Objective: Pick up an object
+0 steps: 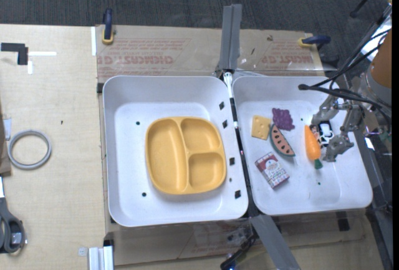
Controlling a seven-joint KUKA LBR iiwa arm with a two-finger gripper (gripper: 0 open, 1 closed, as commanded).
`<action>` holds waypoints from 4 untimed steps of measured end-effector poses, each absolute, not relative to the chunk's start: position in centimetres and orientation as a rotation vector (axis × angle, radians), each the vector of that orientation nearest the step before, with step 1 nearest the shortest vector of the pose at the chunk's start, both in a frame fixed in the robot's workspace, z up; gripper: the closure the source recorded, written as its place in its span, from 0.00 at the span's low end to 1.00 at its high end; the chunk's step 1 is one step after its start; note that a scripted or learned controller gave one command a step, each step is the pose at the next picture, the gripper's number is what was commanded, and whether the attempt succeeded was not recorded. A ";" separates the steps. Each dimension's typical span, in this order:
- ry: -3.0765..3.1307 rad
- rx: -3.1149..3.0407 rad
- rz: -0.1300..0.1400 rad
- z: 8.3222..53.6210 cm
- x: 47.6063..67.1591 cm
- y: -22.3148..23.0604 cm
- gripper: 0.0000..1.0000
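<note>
The metal tool (328,133) hangs over the right bin (349,197), just right of the smooth orange carrot (311,143); I cannot tell its state. Left of the carrot lie a watermelon wedge (282,141), cheese block (260,127), knobbly grapes (283,117) and small carton (272,171).
</note>
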State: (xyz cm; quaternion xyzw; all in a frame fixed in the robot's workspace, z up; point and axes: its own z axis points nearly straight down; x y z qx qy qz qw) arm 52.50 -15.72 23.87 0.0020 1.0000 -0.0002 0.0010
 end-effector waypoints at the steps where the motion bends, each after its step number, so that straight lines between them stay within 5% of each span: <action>1: 3.125 0.310 -0.001 13.6 61.1 -16.8 0.00; 2: 2.944 1.077 0.001 9.5 63.3 -10.8 0.00; 3: 2.937 1.071 -0.001 10.7 63.6 -10.9 1.00; 4: 2.938 1.071 -0.001 10.6 63.5 -10.9 0.00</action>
